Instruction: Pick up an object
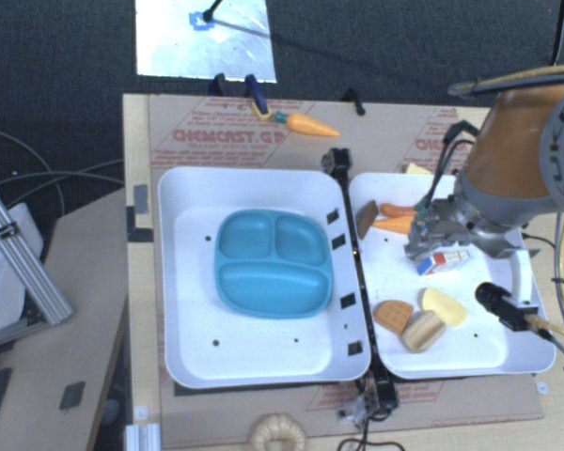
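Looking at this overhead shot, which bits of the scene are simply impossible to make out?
- Gripper, camera view: the grey arm's wrist covers it, so whether it holds anything is unclear.
- Small red, white and blue carton: print too small to read, top edge under the gripper.
- Orange carrot-shaped pieces in the right white bin: right ends hidden behind the gripper.
- Pale ring-shaped object: cut off by the bottom edge.

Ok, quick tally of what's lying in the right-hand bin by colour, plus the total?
Orange: 2, the carrot piece by the gripper and the round cracker-like piece.
Yellow: 1, the pale yellow piece.
Tan: 1, the bread-like chunk.
Brown: 1, the piece at the bin's left wall.
Red and white: 1, the small carton.
Total: 6
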